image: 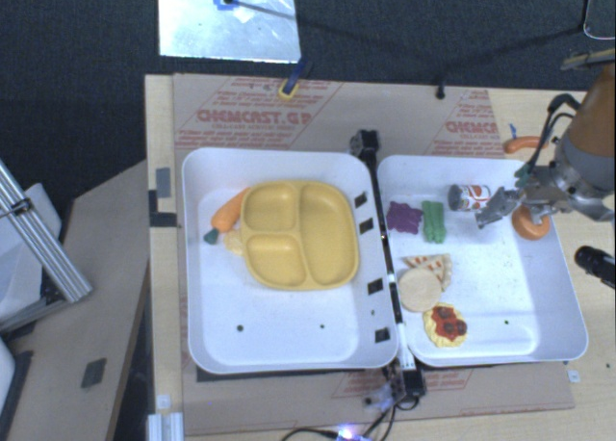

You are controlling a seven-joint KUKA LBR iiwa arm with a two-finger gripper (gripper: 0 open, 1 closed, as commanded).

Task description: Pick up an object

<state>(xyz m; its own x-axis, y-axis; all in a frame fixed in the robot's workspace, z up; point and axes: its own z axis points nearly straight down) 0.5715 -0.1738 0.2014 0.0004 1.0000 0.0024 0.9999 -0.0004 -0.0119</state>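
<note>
Gripper point(493, 210) reaching in from the right over the right bin point(553, 319); open or closed, cannot tell. Just left of its tip, one small can point(469, 197), red and white, lying on its side with long axis running left to right, pale end pointing left. Further left, one purple piece point(404, 218) and one green piece point(434, 220), the green one's long axis running up and down the view. Below those, one striped wedge point(430, 263), one pale round disc point(419, 289), one yellow and red piece point(446, 324). Across the divider, in the left bin point(279, 348), one yellow divided plate point(294, 234) with three compartments, and one orange carrot point(227, 211) tilted against its left edge. Two white bins in all on the surface point(255, 107).
</note>
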